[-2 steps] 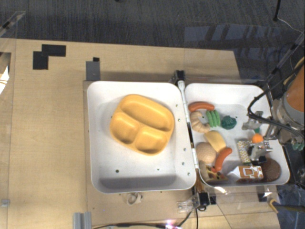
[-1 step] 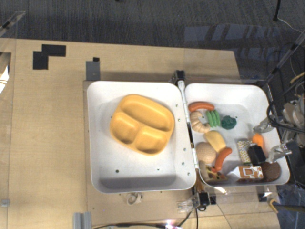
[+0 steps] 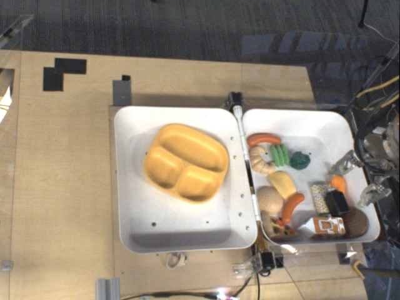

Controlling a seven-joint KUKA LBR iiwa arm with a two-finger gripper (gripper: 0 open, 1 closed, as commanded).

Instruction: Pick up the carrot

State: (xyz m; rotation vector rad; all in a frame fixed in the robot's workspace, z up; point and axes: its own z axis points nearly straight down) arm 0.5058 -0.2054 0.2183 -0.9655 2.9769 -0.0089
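Carrot (image 3: 338, 183) is my target, and from the overhead camera I make it out as a small orange lump near the right wall of the right bin (image 3: 325, 120), just above a black block (image 3: 337, 202) and beside a striped packet (image 3: 320, 199). My pincer (image 3: 362, 179) sits at that same right edge, and two metal fingers (image 3: 345, 163) stand well apart, one above the carrot and one below and to its right, with nothing gripped between them. The orange piece is small and partly crowded, so I take it for the carrot rather than swear to it; the longer orange sausage shape (image 3: 291, 207) lower in the bin looks like something else. To do this well, I should centre over the carrot, turn so my fingers straddle its narrow width, and come down clear of the black block and the bin wall before closing. The left bin (image 3: 134, 224) holds a yellow divided tray (image 3: 186, 161), no concern here.
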